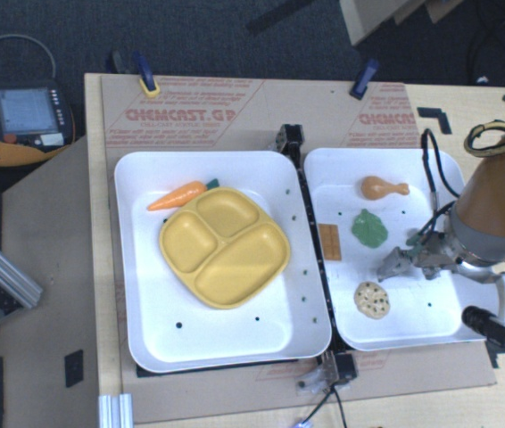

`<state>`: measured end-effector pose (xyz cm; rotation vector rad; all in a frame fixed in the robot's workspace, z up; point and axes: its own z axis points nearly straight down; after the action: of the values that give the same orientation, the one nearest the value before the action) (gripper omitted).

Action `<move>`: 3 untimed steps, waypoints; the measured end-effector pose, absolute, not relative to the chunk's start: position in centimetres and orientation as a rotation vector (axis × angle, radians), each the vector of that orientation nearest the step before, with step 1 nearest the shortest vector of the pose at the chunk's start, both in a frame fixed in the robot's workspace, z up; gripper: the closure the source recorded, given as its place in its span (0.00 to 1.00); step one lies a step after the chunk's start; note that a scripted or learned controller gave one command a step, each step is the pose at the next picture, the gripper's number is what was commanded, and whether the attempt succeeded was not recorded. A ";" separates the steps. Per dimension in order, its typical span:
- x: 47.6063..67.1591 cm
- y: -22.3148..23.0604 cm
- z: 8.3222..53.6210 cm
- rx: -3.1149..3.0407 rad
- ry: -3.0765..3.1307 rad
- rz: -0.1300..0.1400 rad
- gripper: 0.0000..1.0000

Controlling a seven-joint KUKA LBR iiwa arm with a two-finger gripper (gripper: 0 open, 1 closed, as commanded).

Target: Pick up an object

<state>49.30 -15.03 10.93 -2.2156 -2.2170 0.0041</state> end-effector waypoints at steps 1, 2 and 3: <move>49.5 -15.2 12.3 -2.223 -2.222 -0.001 1.00; 49.6 -15.0 18.5 -2.224 -2.225 -0.003 1.00; 49.7 -15.8 23.1 -2.225 -2.227 -0.004 1.00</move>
<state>49.74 -15.78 23.05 -2.2255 -2.2272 -0.0038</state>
